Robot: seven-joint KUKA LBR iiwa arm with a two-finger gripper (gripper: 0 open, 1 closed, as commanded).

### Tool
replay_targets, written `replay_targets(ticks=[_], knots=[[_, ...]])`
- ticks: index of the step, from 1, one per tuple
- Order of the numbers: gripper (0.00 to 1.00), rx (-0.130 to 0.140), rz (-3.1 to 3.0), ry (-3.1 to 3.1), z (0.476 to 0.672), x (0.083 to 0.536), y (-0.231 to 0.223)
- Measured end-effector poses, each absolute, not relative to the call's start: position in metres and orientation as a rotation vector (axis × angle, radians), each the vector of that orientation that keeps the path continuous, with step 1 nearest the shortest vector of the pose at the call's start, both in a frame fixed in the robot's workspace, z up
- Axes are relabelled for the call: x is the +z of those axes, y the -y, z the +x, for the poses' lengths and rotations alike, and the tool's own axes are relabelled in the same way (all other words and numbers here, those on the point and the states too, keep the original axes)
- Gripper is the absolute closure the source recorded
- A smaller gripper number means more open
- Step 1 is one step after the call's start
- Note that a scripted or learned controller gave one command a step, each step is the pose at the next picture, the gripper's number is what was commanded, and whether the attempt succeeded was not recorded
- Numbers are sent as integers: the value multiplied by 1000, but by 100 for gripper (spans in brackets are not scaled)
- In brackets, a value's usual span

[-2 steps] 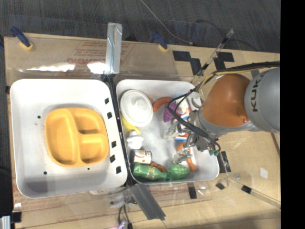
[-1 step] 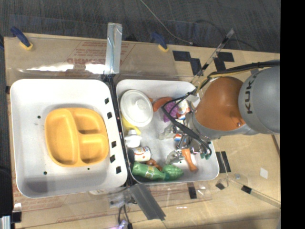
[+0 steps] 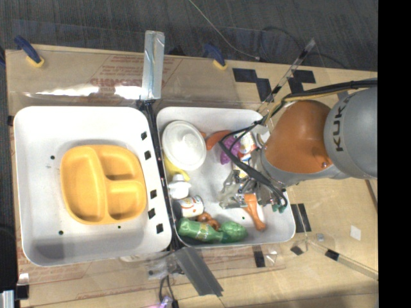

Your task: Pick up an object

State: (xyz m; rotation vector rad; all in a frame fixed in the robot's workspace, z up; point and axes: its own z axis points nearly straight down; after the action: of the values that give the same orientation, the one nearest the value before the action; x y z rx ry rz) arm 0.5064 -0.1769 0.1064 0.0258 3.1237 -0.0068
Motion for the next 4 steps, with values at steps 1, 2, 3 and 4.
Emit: replay_targets(ticks=[1,2,3,4], knots=[[100,-9,-135,-3126,547,234,194],[100,0,352,-3122,590,163,198],[100,-1,920,-3000,623,187,176],[100,-1,1109,-2935,649,236,178]])
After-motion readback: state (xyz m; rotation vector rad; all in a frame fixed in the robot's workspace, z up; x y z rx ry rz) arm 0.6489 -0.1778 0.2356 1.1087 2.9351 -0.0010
